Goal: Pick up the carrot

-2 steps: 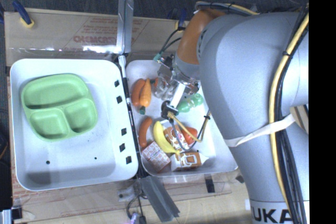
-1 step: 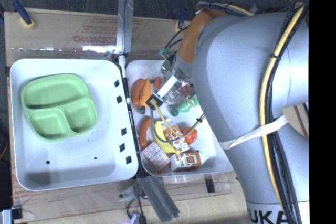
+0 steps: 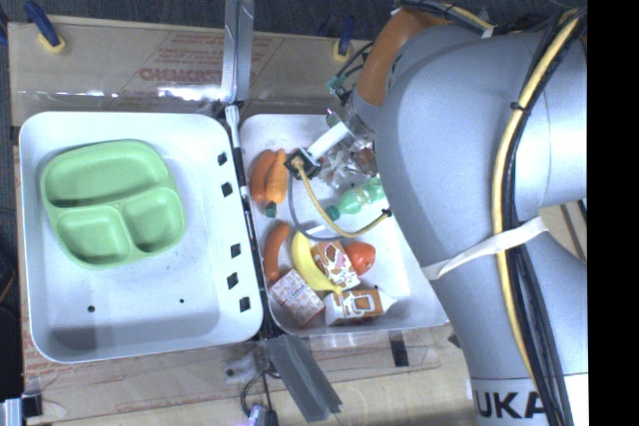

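Nearest, noted a carton [image 3: 357, 304] and a brown packet [image 3: 296, 299] against the near wall of the right bin [image 3: 424, 306]. Just beyond, saw a banana [image 3: 306, 266], with a red fruit [image 3: 361, 256] on its right in the view and an orange piece [image 3: 277, 252] on its left, close by the wall shared with the left bin [image 3: 40, 314]. Farther in, made out a green bottle [image 3: 357, 201] toward the arm's side.

Then found the carrot [image 3: 266, 177] in the right bin's far left part, hard by that same wall, green stub at the near end, thick end away. Read its long axis as running near to far, almost along the wall. Could not tell whether one orange body or two lay pressed together there.

Slightly farther still, placed the pincer [image 3: 347, 158] over the bin's far middle, to the carrot's right in the view, near it but apart. Could not tell whether spread or pressed together, given the wrist hardware in the way.

Judged the coming move as a short shift toward the view's left and a little nearer, then a descent, closing across the carrot's width rather than along it. Flagged the tight room on the wall side, and the orange piece as a likely lookalike.

Farthest, traced the grey arm [image 3: 469, 115] reaching in from the view's right.
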You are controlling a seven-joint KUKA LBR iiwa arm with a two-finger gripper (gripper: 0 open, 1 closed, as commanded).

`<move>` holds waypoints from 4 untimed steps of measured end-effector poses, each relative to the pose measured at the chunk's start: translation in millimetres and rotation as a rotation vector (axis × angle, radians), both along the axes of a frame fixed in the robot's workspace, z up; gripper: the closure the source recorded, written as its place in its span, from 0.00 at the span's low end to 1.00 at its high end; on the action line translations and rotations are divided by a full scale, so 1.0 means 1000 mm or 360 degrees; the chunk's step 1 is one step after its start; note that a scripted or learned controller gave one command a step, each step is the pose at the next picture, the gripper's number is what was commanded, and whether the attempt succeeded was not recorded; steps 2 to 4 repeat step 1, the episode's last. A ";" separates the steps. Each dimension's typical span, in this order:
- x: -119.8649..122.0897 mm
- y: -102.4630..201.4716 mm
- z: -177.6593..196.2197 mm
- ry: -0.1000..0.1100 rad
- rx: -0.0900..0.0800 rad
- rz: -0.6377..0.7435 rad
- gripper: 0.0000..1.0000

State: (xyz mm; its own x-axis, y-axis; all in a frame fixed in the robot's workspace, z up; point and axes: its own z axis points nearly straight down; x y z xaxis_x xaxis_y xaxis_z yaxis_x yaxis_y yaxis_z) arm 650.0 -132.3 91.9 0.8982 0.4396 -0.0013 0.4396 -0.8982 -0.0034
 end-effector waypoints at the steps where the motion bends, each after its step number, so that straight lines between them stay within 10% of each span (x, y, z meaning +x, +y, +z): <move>1: -0.007 0.003 0.048 -0.0001 0.0000 -0.0047 1.00; 4: -0.007 0.003 0.048 -0.0001 0.0000 -0.0047 1.00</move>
